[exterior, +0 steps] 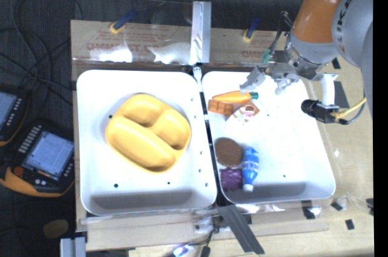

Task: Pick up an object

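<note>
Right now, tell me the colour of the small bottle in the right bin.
The small bottle is blue with a white cap, seen in the camera view, lying near the right bin's front wall.

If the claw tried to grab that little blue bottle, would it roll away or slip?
The blue bottle lies on its side, so a nudge could probably roll it. Its rounded body looks smooth, perhaps slippery. The purple object beside it may limit rolling that way.

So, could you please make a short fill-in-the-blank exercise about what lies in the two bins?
1. The large yellow object lies in the ____ bin of the camera view.
2. The blue bottle has a ____ cap.
3. The orange carrot lies in the right bin, near its ____ edge.
4. The gripper hovers over the ____ bin.

Missing words: left; white; far; right
</note>
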Controlling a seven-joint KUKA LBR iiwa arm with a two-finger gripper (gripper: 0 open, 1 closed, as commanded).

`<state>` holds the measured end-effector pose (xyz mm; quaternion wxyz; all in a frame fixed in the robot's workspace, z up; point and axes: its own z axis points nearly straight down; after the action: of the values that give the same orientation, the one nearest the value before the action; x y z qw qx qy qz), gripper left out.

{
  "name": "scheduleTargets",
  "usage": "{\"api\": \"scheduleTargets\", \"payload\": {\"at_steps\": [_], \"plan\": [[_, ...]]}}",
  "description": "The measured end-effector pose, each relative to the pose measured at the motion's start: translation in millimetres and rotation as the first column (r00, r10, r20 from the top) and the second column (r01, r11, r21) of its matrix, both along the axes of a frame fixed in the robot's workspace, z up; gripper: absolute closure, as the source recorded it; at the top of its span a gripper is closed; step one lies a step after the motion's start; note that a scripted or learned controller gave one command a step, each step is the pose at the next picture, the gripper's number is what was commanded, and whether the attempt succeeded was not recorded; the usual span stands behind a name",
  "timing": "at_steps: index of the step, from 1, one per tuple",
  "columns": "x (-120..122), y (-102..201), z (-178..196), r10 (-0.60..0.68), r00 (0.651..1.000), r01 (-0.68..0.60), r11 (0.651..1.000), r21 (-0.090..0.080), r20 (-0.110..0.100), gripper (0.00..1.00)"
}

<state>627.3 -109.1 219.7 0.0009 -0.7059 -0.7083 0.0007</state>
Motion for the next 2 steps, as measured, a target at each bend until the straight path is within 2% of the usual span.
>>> {"api": "scheduleTargets", "payload": {"at_steps": [1,2], "plan": [[-49,12,-94,-0.083,0.997,0.083,0.997,-0.001,-0.001,0.0],[-43,26,-36,0.314,0.95,-0.314,0.95,0.0,0.002,0.0]]}}
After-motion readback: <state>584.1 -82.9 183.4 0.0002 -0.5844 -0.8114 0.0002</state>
